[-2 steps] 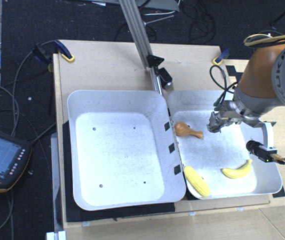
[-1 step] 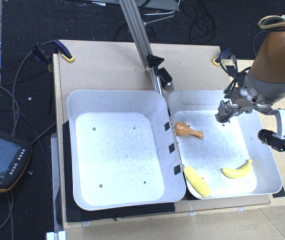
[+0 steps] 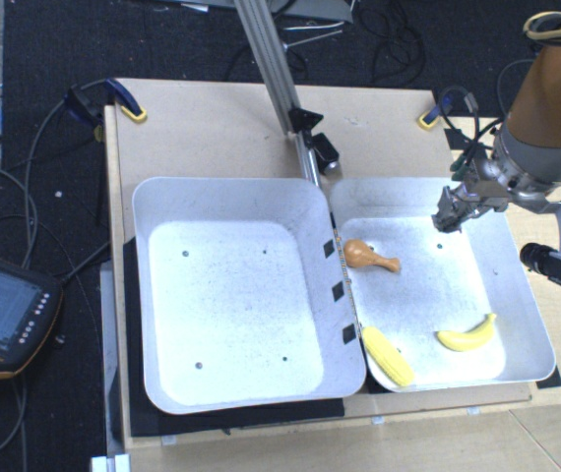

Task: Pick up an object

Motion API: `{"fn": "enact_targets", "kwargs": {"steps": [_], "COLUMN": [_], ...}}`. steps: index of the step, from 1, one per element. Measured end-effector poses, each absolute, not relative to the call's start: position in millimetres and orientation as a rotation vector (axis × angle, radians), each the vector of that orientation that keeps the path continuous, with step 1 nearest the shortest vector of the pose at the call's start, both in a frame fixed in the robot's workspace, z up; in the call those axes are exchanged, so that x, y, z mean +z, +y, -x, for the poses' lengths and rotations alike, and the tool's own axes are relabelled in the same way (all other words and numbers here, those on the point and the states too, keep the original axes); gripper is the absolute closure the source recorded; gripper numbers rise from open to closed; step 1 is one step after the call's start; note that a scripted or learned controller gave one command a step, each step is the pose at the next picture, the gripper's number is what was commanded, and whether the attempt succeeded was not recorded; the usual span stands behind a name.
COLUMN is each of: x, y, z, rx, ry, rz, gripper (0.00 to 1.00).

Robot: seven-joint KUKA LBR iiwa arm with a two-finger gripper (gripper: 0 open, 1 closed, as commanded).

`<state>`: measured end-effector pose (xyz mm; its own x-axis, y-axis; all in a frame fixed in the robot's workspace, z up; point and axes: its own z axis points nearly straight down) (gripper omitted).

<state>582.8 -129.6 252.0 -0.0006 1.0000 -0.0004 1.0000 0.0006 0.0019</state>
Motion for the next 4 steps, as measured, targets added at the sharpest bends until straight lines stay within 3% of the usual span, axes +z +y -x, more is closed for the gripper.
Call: {"fn": "enact_targets", "kwargs": {"steps": [1, 3, 4], "x": [239.9, 226.8, 238.9], "y": [-78.9, 28.9, 84.4], "z": [-582.0, -557.8, -556.7], "rx": [0.000, 0.000, 0.002], "ry": [2.227, 2.228, 2.227], "rz": [-2.218, -2.217, -2.216], "gripper": [1.00, 1.00, 1.00]}}
